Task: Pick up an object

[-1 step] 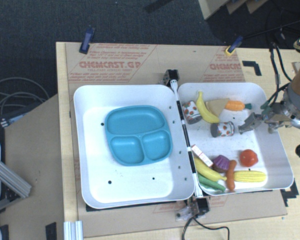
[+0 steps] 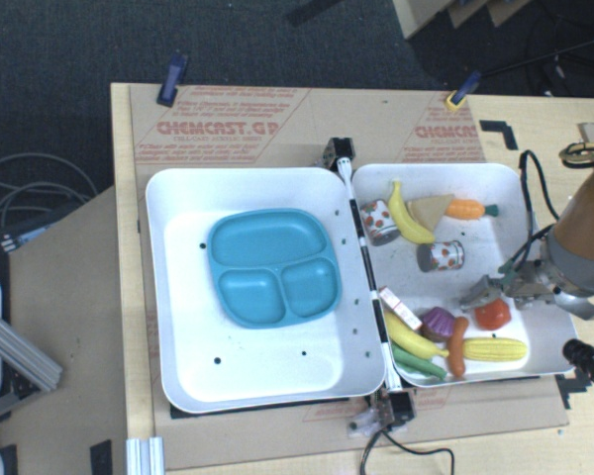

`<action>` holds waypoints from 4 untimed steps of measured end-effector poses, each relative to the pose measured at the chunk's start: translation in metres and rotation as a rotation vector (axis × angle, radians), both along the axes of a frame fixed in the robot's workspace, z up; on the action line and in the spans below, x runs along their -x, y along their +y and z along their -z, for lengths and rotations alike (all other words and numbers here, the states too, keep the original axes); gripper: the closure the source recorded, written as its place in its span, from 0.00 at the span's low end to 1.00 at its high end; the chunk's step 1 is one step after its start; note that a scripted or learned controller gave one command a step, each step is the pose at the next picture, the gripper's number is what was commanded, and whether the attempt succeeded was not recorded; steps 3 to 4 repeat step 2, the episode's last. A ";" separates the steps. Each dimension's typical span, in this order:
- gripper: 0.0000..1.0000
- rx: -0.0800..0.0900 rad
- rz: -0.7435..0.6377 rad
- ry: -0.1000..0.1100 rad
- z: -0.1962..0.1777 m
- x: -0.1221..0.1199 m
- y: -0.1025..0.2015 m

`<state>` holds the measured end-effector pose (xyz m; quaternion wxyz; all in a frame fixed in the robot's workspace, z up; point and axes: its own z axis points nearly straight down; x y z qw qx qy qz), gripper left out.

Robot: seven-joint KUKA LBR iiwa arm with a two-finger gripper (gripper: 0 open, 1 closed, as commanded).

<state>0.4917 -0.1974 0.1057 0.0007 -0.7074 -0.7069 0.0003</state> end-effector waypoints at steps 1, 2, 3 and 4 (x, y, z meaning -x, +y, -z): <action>1.00 0.001 0.001 -0.003 -0.010 -0.001 0.000; 1.00 0.000 -0.002 -0.002 -0.086 -0.062 0.093; 1.00 0.000 -0.002 -0.002 -0.086 -0.062 0.093; 1.00 0.000 -0.002 -0.002 -0.086 -0.062 0.093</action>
